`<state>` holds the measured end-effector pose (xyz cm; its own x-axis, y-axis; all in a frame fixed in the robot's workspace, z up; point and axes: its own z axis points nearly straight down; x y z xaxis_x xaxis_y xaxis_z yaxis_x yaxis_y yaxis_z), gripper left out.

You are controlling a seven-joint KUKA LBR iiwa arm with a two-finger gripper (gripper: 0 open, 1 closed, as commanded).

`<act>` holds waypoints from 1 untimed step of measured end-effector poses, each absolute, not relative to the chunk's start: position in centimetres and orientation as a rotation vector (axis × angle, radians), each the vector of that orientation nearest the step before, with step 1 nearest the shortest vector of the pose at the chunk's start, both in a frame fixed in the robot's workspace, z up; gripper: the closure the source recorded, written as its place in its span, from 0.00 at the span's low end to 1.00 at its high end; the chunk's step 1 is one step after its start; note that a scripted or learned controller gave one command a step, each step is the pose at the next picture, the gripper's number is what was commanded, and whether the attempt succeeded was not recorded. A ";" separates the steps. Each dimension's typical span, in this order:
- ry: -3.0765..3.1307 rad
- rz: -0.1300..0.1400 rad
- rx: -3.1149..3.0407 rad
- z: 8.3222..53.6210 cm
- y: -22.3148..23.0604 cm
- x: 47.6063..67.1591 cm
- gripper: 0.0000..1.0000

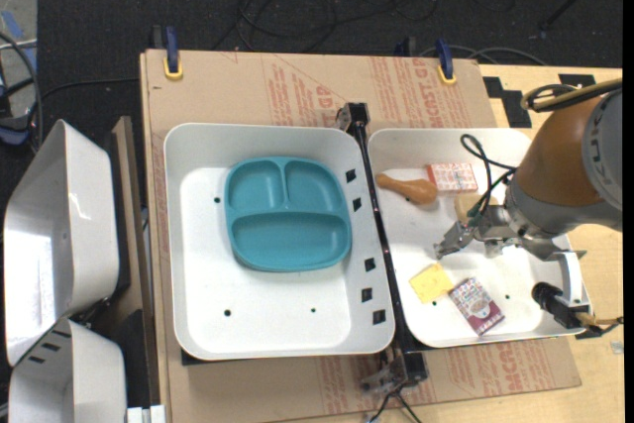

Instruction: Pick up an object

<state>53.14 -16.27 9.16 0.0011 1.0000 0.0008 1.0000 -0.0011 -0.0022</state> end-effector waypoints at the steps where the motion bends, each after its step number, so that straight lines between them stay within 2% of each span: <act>1: -2.219 0.000 -2.223 10.2 -16.3 53.2 1.00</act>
